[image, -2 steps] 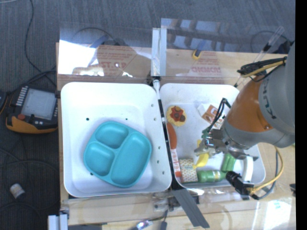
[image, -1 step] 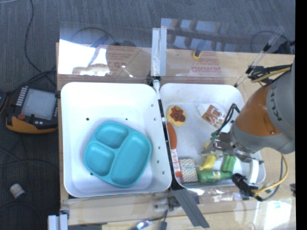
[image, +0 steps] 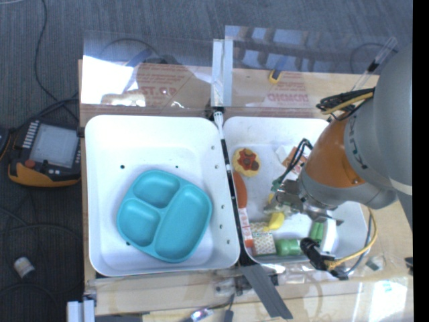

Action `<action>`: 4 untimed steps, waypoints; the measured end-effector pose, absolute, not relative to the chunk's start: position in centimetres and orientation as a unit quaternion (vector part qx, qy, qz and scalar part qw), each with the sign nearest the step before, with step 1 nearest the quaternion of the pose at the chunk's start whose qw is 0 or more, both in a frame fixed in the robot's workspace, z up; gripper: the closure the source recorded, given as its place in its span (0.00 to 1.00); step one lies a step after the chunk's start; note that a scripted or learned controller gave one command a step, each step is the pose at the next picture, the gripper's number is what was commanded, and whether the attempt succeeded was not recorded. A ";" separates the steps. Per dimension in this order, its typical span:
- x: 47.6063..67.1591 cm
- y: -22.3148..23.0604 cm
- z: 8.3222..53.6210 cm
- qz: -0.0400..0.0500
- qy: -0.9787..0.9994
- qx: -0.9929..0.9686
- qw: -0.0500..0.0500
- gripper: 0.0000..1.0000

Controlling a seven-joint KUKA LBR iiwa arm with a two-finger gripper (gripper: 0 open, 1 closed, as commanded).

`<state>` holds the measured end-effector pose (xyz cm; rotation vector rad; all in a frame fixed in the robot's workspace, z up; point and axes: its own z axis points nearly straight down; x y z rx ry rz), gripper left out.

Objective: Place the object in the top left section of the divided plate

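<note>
Camera view: divided plate (image: 165, 214) near bin's front rim.

robot lab | grey carpet (image: 167, 9) | teach pendant (image: 45, 154) | loose cables (image: 40, 59)

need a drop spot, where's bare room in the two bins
Free: the left bin's floor around the blue divided plate, and the plate's three sections. Crowded: the right bin, where toy items cluster under the gripper.
</note>
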<state>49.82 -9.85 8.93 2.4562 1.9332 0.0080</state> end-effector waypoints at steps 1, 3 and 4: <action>48.8 -1.4 18.0 -0.004 0.635 0.772 -0.002 1.00; 56.3 -5.2 18.1 -0.005 0.668 0.744 -0.001 1.00; 52.3 -0.7 18.0 -0.005 0.633 0.774 -0.002 1.00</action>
